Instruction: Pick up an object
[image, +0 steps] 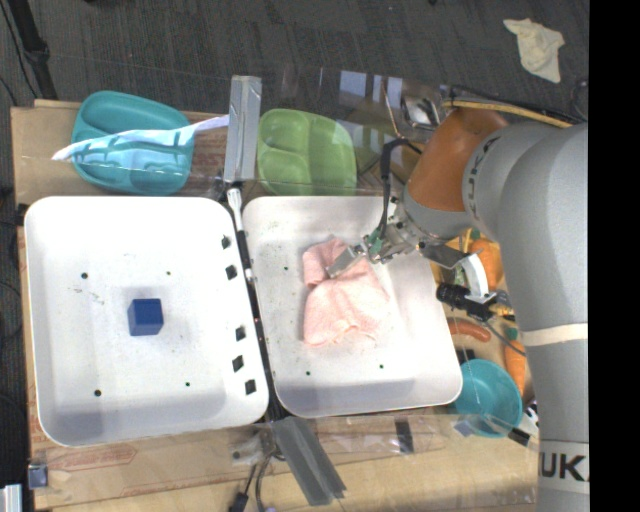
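Gripper (352, 258) touches pink cloth's (345, 300) upper edge.

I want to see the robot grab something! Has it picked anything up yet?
Not yet. The gripper is down in the right bin, at the top edge of the pink cloth, which lies flat on the bin floor. I cannot tell if it has pinched the cloth. Lifting is left to do. The blue block sits untouched in the left bin.
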